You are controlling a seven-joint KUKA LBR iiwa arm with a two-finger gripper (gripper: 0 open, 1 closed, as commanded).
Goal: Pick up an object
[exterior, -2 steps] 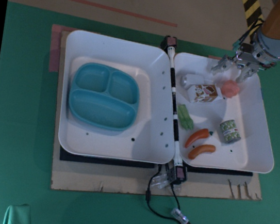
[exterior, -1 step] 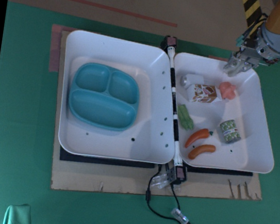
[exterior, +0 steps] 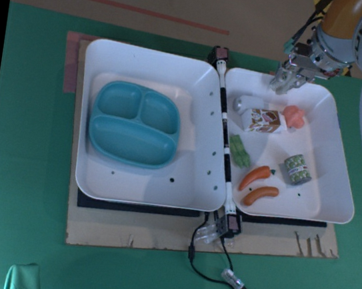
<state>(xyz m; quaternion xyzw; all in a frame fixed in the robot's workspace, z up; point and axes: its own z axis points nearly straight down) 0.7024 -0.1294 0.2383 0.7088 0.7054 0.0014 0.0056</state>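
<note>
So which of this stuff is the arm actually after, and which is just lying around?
For the job (anything it might pick up, all in the right bin):
carton
orange toy
green pod
can
carrot
sausage
gripper, above that bin's far edge

Just lying about:
blue plate in the left bin
cables

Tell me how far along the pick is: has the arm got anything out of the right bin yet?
Nothing looks picked yet. The gripper hangs over the far rim of the right bin with nothing between its fingers. The carton, can, carrot, sausage and green vegetable all lie in that bin. Left to do: descend on one item, close on it and lift.
</note>
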